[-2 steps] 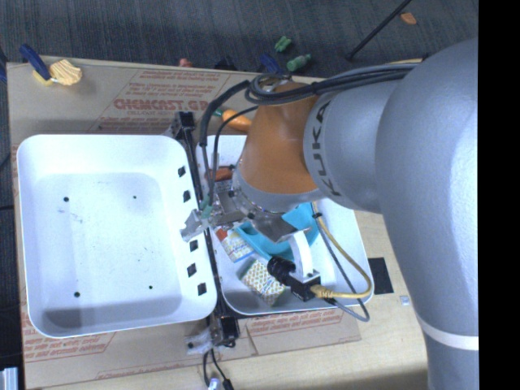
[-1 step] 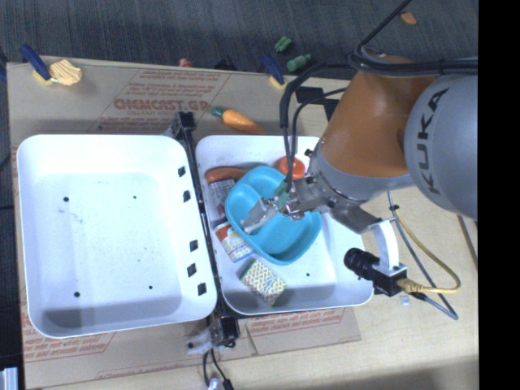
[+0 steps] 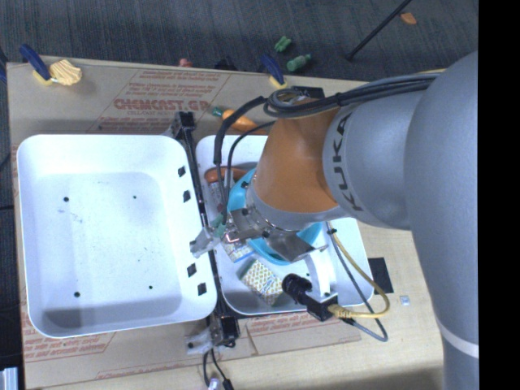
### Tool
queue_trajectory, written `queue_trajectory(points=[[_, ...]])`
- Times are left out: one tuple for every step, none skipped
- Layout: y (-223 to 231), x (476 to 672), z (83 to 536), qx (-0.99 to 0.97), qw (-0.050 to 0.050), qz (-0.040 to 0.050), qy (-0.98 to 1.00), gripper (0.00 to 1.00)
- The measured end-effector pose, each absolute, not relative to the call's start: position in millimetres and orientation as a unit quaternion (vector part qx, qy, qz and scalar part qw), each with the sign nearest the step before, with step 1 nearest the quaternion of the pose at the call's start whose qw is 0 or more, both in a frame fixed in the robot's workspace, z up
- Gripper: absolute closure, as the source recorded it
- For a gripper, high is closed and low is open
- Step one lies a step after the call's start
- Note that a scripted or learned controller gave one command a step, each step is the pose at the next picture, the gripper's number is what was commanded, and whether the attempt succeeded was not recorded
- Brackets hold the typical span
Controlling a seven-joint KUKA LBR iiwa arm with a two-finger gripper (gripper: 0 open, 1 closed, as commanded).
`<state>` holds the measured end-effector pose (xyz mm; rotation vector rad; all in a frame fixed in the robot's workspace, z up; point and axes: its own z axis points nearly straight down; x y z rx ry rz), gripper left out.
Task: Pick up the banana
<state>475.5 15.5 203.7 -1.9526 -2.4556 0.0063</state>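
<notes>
My gripper (image 3: pixel 221 232) hangs low over the left side of the right bin (image 3: pixel 351 232), close to the wall shared with the left bin. The grey arm with its orange band (image 3: pixel 296 165) covers most of the right bin and hides what lies beneath it. Just right of and below the gripper lies a small box with a yellow-green checked pattern (image 3: pixel 261 278). A blue thing (image 3: pixel 240 192) peeks out from under the wrist. No yellow fruit can be made out between the gripper's parts.
The left bin (image 3: pixel 49 161) is a broad white tray. An orange thing (image 3: pixel 240 123) lies at the right bin's far edge and another orange bit (image 3: pixel 213 173) by its left wall. Small clips and green bits lie on the cardboard and floor behind.
</notes>
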Motion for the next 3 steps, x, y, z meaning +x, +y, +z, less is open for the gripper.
queue_trajectory(points=[[83.9,484.8,191.2,-0.585,0.001,0.001,-0.811,0.0],[83.4,485.3,201.1,-0.584,0.001,0.002,-0.811,1.0],[98.3,474.9,132.0,-0.591,0.003,0.0025,-0.807,1.0]])
